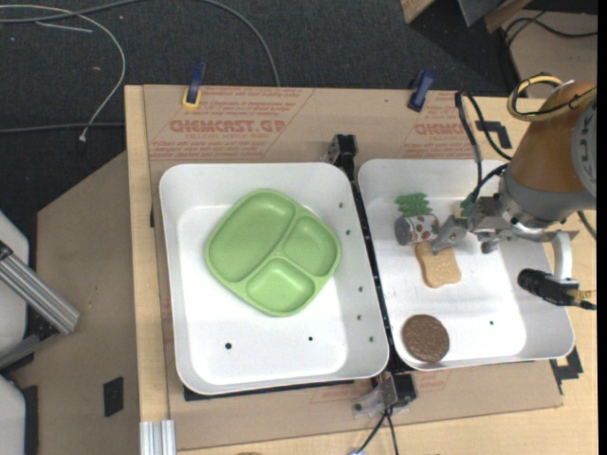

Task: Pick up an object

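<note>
Lying well left of the claw (448,242), a green three-compartment plate (273,251) is seen in the left bin (190,349). Just below the claw, a tan toast-shaped piece (439,271) is seen; whether it is gripped cannot be told.

I see brown cardboard (247,126) under both bins, pinned by two blue clamps (195,83) along its far edge, and grey cables (114,27) trailing across the dark floor (313,27) beyond.
</note>
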`<action>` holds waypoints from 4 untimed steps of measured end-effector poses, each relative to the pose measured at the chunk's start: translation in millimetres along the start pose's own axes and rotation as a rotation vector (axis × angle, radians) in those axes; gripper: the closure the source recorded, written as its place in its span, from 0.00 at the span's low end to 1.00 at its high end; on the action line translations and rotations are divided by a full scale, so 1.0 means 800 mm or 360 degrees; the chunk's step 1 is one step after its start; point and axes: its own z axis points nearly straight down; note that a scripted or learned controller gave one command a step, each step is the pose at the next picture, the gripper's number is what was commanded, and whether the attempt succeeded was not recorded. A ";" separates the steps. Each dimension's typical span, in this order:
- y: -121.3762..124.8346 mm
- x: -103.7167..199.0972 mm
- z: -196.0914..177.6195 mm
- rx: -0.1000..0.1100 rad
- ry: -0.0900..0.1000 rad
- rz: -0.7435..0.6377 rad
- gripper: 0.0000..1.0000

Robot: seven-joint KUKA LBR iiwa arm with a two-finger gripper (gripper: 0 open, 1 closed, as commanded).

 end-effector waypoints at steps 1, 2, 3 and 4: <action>0.003 0.000 -0.018 -0.0013 -0.0003 -0.0001 1.00; -0.003 -0.005 -0.096 -0.0022 -0.0008 -0.0001 1.00; 0.006 -0.012 -0.174 -0.0025 -0.0009 -0.0002 1.00; 0.007 -0.012 -0.215 -0.0020 -0.0007 -0.0002 1.00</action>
